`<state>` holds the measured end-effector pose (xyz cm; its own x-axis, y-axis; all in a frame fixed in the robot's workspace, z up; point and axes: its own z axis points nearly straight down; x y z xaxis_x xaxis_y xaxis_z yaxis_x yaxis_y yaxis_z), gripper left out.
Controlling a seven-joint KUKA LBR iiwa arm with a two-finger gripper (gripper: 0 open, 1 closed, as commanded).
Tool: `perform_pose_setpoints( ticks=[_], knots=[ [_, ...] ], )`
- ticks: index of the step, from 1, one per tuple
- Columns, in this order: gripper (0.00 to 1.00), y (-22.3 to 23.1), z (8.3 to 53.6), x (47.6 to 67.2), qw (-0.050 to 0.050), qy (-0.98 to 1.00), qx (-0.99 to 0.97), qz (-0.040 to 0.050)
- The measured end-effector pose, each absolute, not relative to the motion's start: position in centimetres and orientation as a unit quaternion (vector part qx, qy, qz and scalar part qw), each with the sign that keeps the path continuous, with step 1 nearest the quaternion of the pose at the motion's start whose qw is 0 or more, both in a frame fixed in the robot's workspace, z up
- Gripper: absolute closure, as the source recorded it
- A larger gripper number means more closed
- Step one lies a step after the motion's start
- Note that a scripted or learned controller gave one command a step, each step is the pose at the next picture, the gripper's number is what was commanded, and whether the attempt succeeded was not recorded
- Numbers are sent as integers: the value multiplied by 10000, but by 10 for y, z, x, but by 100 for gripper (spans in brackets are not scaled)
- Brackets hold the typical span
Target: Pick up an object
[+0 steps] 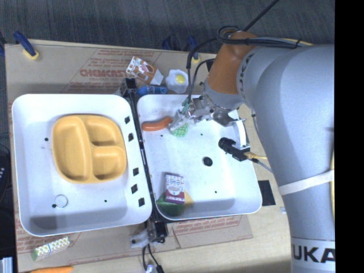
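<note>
The green object (180,130) lies in the right bin (226,182), toward eleven o'clock on its floor. The hand (185,115) sits right at the object's upper edge, so low and so crowded by the wrist that I cannot tell whether it is open or closed. Nothing can be seen gripped in it.

My reading is that the reach is done and the grasp itself is the step in hand. The next move calls for closing squarely on the green object and lifting straight up, with a check that it actually comes along.

At nine o'clock from the green object, close beside it, lies an orange carrot (156,124), which could get nudged or caught in the same closing. At about four o'clock, well apart, a small black disc (207,162) rests on the bin floor. At six o'clock, near the front wall, a small carton (174,187) lies over something green and round (170,207).

The left bin (33,181) holds a yellow divided tray (90,148). On the surface (85,56) beyond the bins, at twelve o'clock, sit a printed packet (140,68), a blue item (151,90) and a pale cup with a yellow middle (178,79), all out of the way.
</note>
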<state>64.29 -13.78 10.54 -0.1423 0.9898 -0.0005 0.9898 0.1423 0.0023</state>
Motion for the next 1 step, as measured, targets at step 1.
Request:
perform_pose_setpoints(
  ticks=[1],
  knots=[
    [100,-75,192,611,-10,6574,7535,-11]
  ],
)
